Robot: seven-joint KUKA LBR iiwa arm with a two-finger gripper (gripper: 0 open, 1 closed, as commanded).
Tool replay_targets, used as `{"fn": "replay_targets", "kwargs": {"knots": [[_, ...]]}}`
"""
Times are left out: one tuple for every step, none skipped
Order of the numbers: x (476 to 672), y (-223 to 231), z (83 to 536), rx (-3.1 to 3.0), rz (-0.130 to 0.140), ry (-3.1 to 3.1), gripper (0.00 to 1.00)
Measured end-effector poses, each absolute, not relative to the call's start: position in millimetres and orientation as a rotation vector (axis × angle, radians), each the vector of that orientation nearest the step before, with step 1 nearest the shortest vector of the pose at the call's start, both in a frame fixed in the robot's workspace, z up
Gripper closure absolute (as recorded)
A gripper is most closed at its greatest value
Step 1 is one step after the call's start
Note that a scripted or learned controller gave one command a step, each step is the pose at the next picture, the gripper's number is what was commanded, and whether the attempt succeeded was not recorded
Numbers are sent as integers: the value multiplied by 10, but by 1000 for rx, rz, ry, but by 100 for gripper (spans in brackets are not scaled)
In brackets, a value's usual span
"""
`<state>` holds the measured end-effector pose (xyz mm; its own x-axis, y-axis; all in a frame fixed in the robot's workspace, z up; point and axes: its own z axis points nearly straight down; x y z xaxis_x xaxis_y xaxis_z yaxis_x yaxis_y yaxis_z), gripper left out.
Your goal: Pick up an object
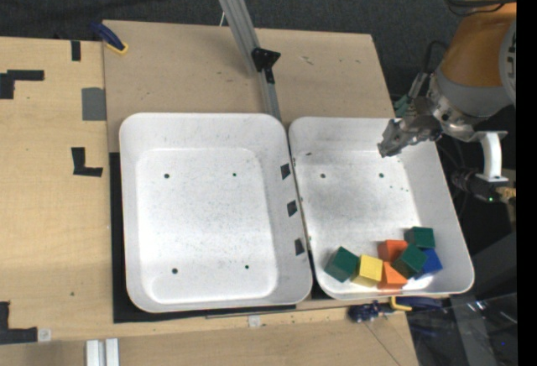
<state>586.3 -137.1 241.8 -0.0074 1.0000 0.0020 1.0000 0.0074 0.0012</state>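
The left bin point(201, 205) offers a broad bare floor. The right bin point(352, 188) lies open across its far half, where the gripper point(393, 142) hovers near the right rim; its opening is unclear. The coloured blocks point(386, 259) cluster in the near-right corner, well apart from it.

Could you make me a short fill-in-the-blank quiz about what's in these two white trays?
1. The small coloured blocks all lie in the ____ shallow white bin.
2. They cluster in that bin's ____ corner.
3. The yellow block sits right beside the dark ____ block.
4. The grey two-finger gripper hangs over the bin's ____ edge.

Missing words: right; near right; green; far
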Motion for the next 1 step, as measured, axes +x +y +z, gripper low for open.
{"fn": "replay_targets", "kwargs": {"knots": [[5958,-920,2452,-2213,-1,-2227,100]]}}
